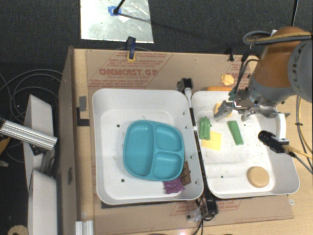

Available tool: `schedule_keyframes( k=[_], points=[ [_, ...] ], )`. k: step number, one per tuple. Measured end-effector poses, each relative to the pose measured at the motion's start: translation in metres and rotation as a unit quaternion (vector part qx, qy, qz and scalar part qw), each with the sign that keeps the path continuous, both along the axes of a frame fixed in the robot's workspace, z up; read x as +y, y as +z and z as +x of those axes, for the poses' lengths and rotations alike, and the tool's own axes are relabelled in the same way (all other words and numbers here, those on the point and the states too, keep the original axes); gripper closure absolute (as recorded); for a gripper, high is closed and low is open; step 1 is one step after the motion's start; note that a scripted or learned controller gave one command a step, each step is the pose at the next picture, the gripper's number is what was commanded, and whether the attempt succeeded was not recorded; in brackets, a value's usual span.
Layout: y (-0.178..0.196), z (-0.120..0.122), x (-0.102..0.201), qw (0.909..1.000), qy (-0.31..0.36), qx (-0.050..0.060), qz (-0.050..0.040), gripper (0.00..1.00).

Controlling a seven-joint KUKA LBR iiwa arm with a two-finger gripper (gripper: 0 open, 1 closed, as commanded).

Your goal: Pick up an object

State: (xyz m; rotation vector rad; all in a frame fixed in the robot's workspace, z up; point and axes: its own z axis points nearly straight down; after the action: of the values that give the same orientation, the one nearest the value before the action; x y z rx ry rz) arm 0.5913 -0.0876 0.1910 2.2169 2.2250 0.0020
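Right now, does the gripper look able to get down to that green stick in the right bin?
Probably yes. The gripper hangs in the right bin just above the green stick, which lies flat and apart from the yellow piece beside it, with nothing on top.

A brown cardboard sheet (146,67) with red lettering covers the desk under both white bins. A blue-and-yellow clamp (130,49) grips its far edge. Beyond it, a shiny silver sheet (98,13) lies on the dark floor with a small blue piece (115,11) on it. Black cables (24,82) coil at the left, beside an aluminium rail (27,133).
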Motion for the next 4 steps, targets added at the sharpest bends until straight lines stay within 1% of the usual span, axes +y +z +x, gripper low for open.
schedule_keyframes(
  k=[1, 2, 3, 4],
  points=[
    [-0.072, 0.004, -0.051, 1.0, -0.003, 0.002, -0.0008, 0.0],
    [-0.102, 0.043, 0.005, 1.0, 0.003, -0.006, -0.0011, 0.0],
    [-0.101, 0.006, -0.016, 1.0, -0.003, -0.007, -0.0006, 0.0],
    [-0.107, -0.108, -0.089, 1.0, -0.006, 0.004, -0.0007, 0.0]
  ],
)
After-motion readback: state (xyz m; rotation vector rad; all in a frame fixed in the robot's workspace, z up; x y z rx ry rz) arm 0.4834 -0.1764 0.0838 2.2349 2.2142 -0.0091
